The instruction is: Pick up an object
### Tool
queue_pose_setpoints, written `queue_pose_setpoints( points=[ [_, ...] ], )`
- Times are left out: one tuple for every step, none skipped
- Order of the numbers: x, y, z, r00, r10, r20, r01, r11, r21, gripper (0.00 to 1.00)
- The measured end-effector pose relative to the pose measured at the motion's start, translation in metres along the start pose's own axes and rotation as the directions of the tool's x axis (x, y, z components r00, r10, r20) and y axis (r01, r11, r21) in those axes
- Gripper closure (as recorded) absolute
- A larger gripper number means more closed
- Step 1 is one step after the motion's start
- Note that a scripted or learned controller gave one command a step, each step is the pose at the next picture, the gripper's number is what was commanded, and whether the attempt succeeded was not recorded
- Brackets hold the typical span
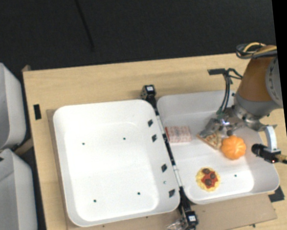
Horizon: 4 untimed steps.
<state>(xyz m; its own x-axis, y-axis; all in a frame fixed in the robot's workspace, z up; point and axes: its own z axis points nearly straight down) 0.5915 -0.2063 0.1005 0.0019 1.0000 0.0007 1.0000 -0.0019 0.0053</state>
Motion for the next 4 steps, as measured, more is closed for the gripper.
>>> queue_pose_setpoints(
  points=[
    [-0.023, 0.047, -0.005, 1.0, -0.006, 0.005, 0.006, 1.0, -0.006, 0.0],
    [0.038, 0.024, -0.006, 1.0, -0.006, 0.005, 0.006, 1.0, -0.008, 0.0],
    [0.085, 0.017, -0.007, 1.0, 0.004, 0.012, -0.003, 1.0, -0.01, 0.0],
    [0.086, 0.018, -0.018, 1.0, 0.002, 0.015, -0.002, 1.0, -0.015, 1.0]
  ],
)
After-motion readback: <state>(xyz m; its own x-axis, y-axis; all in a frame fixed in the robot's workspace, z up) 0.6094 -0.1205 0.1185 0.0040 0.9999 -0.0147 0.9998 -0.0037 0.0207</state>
